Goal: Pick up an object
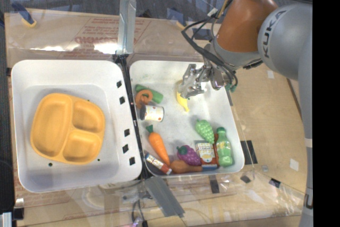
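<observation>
My gripper hangs over the upper middle of the right bin, reaching in from the right. A small yellow banana lies just below its tip; whether the two touch is unclear. To the left of it are an orange ring, a green piece and a white cup. Lower in this bin lie a carrot, a green corn-like toy, a green bottle, purple grapes and a red box.
The left bin holds a yellow divided plate. A brown piece and a red-tipped stick lie along the right bin's front wall. The arm's orange band looms over the bin's back right corner.
</observation>
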Available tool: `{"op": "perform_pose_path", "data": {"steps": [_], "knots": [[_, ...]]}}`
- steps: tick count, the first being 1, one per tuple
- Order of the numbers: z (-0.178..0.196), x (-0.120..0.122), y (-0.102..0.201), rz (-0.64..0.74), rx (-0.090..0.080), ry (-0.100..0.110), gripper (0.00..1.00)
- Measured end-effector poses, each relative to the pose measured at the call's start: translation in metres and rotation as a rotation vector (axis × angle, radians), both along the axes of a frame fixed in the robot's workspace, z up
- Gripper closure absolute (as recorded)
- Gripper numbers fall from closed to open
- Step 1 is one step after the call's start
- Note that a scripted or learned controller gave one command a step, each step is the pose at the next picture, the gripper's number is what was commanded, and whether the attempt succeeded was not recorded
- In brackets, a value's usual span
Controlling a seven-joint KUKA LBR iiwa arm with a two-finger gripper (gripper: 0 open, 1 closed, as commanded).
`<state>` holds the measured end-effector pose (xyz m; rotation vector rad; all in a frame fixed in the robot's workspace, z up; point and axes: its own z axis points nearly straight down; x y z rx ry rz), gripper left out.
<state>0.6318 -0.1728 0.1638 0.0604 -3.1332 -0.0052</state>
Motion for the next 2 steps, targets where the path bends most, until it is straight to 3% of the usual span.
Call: {"op": "perform_pose_path", "data": {"steps": [1,2], "knots": [[0.062,0.027,0.091,-0.302,-0.004,-0.013,1.0],[0.013,-0.038,0.071,0.15,-0.003,-0.007,1.0]]}}
